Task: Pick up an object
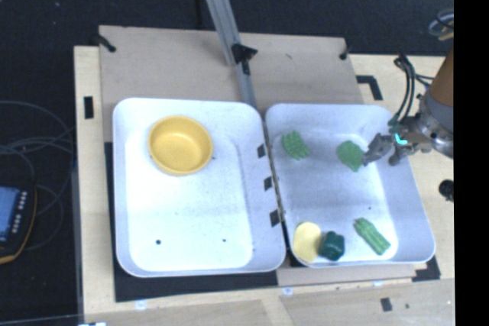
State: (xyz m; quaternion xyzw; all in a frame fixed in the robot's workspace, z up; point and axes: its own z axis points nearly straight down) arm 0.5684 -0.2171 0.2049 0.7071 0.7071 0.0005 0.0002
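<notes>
Seen from above at a slant, a pale wooden bench point(321, 61) carries two shallow white bins side by side. The left bin point(191, 240) holds a yellow bowl point(180, 145), upright, in its upper left part. The right bin point(336, 202) holds five small things: a ridged green piece point(295, 145) near its upper left corner, a green block point(351, 155) toward its upper right, a long green ridged piece point(372, 235) near its lower right, and, at its bottom edge, a pale yellow round piece point(307, 238) touching a dark green lump point(331, 246) on its right. The grey robot arm reaches in from the right over the right bin's far edge. Its gripper point(377, 150) sits just beside the green block, on the block's right side, and whether its grip is released or clenched cannot be told. A slanted metal rail point(218, 0) runs from the top of the scene down to the gap between the bins
</notes>
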